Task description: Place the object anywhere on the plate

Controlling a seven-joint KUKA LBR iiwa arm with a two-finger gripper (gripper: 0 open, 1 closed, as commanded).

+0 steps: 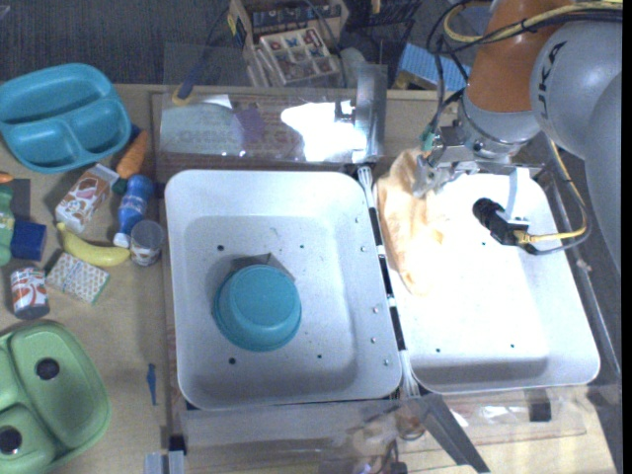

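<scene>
Two white bins side by side on the desk. Left bin [197, 205]: one teal plate [258, 307], near its middle. Right bin [513, 354]: one pale cloth [407, 227] heaped against its left wall. Hand [431, 178] at the cloth's upper end; cannot tell whether spread or pinching. Left desk edge: one banana [91, 248], one teal tray [65, 117].

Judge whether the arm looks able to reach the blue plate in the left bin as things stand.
Probably yes. The plate lies uncovered in the left bin with open floor around it, and nothing stands between it and the gripper, which is over the cloth in the right bin.
</scene>
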